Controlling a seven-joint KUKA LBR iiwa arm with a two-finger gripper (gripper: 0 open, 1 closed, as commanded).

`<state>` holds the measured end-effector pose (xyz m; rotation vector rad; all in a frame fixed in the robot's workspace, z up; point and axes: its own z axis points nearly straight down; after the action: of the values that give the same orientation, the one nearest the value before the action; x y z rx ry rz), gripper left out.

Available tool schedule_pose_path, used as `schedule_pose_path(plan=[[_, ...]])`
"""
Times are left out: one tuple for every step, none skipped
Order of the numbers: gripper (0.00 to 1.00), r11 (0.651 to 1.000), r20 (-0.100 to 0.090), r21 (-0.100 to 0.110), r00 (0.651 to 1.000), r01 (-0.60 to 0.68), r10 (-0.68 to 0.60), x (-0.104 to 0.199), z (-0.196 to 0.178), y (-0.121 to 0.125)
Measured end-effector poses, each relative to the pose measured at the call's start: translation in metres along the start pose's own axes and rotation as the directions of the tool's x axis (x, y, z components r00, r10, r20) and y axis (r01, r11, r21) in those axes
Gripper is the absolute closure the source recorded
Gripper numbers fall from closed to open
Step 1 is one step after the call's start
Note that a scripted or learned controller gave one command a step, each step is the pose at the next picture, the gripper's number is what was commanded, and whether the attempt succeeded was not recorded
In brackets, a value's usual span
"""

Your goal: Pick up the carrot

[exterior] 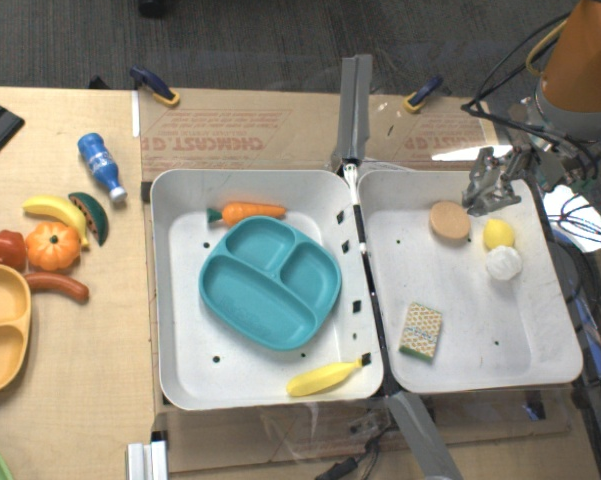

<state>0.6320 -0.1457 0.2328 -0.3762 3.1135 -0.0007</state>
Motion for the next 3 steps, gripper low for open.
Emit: schedule_pose_path(plan=[[1.00, 0.998, 0.002, 0.000, 0.998, 0.067, -0.067, -0.032, 0.002, 0.012], [1.00, 0.977, 0.002, 0.000, 0.977, 0.212, -0.212, -0.019, -0.035, 0.033], [1.00, 0.926, -0.001, -0.003, 0.926, 0.378, -0.378, -0.037, 0.037, 0.037]])
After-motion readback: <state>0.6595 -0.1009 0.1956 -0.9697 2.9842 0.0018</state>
